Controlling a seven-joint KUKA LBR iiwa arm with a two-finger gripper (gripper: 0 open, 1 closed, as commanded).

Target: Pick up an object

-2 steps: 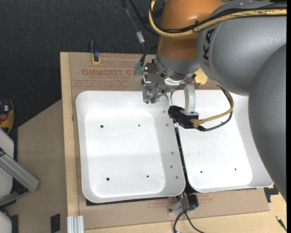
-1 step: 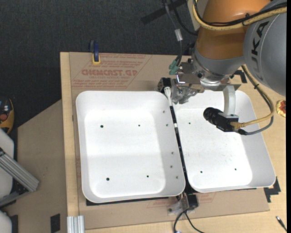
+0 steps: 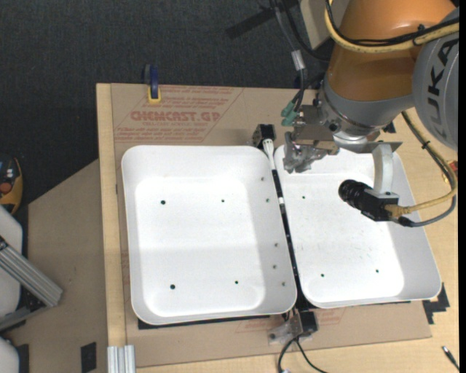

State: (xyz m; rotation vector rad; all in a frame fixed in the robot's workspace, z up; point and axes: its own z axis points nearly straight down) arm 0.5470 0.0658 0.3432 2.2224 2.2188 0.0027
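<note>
Nearest the camera, the front edge of the brown board point(image 3: 196, 342) on the surface carries a small black clip with a cable point(image 3: 302, 324) at the seam between the two bins. Just beyond it the left bin point(image 3: 145, 291) lies open to view, its white floor bare apart from a few dark dots. Touching it along the middle seam, the right bin point(image 3: 408, 280) shows the same plain white floor wherever the arm does not cover it; no loose object can be made out in either bin, so where the thing to be picked lies cannot be told from here. Farther back, over the far left corner of the right bin, hangs the claw point(image 3: 300, 159), low near the bin's rim; nothing shows between its fingers, and how far they stand apart cannot be told. A black cylindrical fitting point(image 3: 362, 198) juts from the wrist over the bin. Above it rises the grey arm with its orange band point(image 3: 386, 22). By this look the pick is not yet achieved: a grasp and a lift both remain
</note>
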